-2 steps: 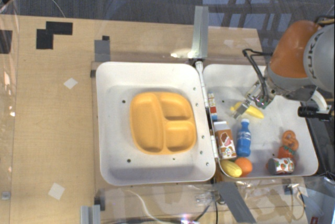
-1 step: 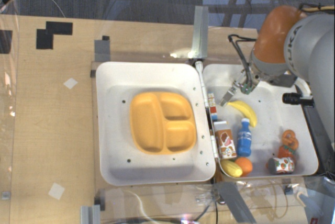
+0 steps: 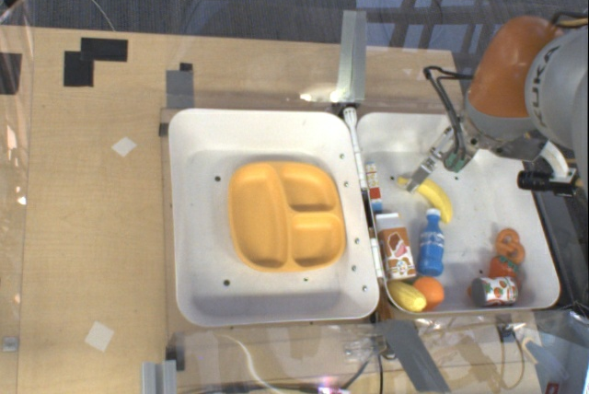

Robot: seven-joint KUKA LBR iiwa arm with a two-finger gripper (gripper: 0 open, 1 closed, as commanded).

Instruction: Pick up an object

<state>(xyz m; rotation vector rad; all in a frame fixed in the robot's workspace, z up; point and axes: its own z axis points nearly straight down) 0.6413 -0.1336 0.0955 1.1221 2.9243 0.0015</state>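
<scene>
Currently the pincer (image 3: 425, 174) sits low in the right bin (image 3: 552, 291), fingers slightly parted, nothing between them. Tips angled down and left, toward the bin floor.

Nearest candidate: banana (image 3: 436, 200), lying on the bin floor just below and right of the fingertips, close but apart from them. Likely a toy: light, rigid, smooth curved skin that may slip. Best hold judged to be across the narrow middle, fingers square to its length, not on the tapering ends.

Other items, lower in the same bin:
- blue bottle (image 3: 431, 244), lying just below the banana; round body, may roll.
- carton (image 3: 397, 247) against the divider wall, awkward for finger clearance.
- orange (image 3: 430, 292) and a yellow fruit (image 3: 406, 295) in the near corner, touching each other.
- small can (image 3: 494, 290) and an orange-red toy (image 3: 508, 251) at the right side, well apart from the pincer.

Left bin (image 3: 184, 199) holds a yellow divided tray (image 3: 286, 215).

Judgement: a short shift down-right would bring the pincer over the banana; grasp not yet made.
</scene>
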